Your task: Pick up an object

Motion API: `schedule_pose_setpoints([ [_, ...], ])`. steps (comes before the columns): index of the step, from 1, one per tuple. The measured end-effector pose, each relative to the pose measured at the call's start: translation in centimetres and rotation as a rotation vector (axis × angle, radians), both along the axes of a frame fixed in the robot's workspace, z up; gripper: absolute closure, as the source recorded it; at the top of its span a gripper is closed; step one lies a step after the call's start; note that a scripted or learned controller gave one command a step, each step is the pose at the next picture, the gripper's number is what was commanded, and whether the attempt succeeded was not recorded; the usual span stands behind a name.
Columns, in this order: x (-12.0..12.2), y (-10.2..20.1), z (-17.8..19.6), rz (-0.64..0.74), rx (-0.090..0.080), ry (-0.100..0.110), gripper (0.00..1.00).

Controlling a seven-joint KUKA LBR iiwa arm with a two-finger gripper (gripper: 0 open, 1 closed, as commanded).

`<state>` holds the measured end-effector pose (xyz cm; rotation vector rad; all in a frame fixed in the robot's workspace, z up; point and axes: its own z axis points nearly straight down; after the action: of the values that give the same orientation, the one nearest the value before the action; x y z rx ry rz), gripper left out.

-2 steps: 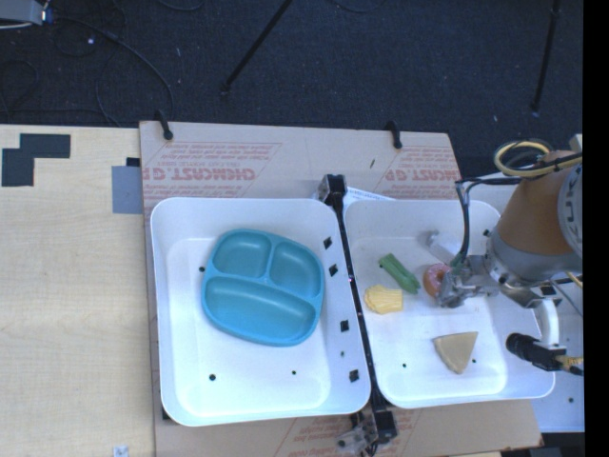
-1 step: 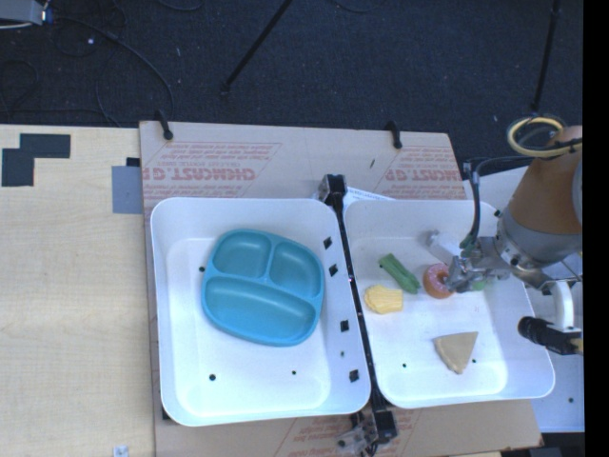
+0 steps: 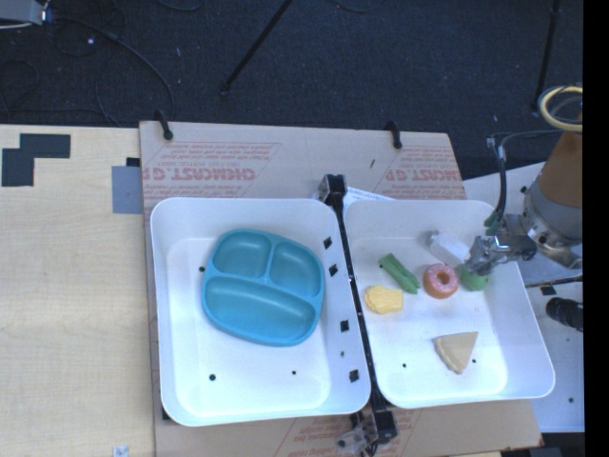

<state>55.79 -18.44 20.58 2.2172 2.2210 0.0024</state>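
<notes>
You can't tell the finger state: the gripper (image 3: 479, 255) sits at mid-right of frame, low in the right bin (image 3: 533, 374), w/ metal parts blurring together. A green blob (image 3: 473, 278) lies just under its tip, touching or close; held or not, can't say. Donut (image 3: 440, 281) is just left of it, then green stick (image 3: 399, 272), yellow piece (image 3: 383, 300), wedge (image 3: 458, 351) lower. Nothing's lifted yet; grasp and raise remain. Blue tray (image 3: 264, 287) sits in the left bin (image 3: 176, 350).
</notes>
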Motion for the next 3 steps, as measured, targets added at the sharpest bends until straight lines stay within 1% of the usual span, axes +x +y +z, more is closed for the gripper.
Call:
schedule_pose_setpoints([
  [1,-0.7,0.0,6.0,0.001,0.0,0.001,1.0],
  [2,-0.7,-0.1,7.5,0.001,0.002,0.004,1.0],
  [3,-1.7,4.8,7.6,0.002,0.003,0.007,1.0],
])
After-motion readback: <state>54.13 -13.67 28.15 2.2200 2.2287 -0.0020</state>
